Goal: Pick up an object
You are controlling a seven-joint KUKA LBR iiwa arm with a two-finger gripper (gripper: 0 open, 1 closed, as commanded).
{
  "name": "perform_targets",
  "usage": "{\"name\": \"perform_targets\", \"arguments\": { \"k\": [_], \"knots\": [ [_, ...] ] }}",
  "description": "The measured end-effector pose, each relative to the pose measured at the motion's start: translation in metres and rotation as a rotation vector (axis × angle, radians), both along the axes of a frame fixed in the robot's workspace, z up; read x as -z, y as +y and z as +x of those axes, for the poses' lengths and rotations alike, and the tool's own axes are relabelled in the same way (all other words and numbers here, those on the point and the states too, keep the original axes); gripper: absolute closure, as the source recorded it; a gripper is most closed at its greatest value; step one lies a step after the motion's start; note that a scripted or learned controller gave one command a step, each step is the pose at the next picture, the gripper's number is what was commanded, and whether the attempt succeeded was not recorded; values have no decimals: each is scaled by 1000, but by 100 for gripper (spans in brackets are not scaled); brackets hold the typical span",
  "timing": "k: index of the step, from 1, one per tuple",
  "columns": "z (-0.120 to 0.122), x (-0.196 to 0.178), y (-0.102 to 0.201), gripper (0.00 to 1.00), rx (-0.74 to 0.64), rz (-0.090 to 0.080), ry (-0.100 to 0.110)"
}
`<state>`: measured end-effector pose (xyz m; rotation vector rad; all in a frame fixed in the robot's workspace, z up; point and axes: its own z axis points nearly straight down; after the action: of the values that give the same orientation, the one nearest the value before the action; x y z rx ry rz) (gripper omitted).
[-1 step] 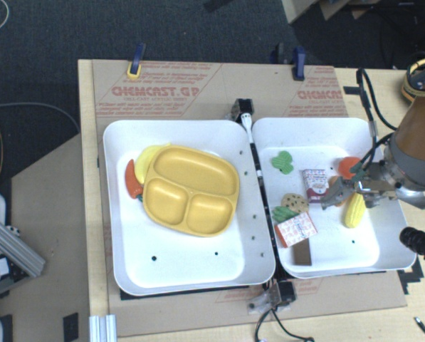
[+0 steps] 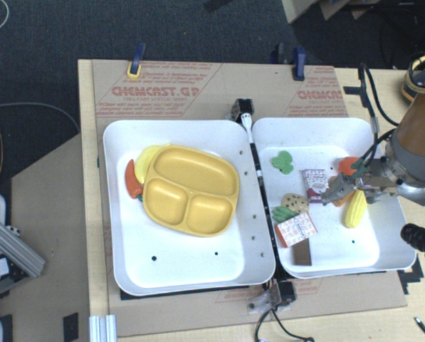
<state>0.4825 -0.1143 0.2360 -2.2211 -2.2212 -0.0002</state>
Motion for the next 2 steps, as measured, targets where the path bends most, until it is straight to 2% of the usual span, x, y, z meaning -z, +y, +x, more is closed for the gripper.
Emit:
{"name": "perform_targets", "arguments": {
  "k": [2],
  "knots": [
    [-15, 115, 5, 0, 1, 3, 8]
  ]
}}
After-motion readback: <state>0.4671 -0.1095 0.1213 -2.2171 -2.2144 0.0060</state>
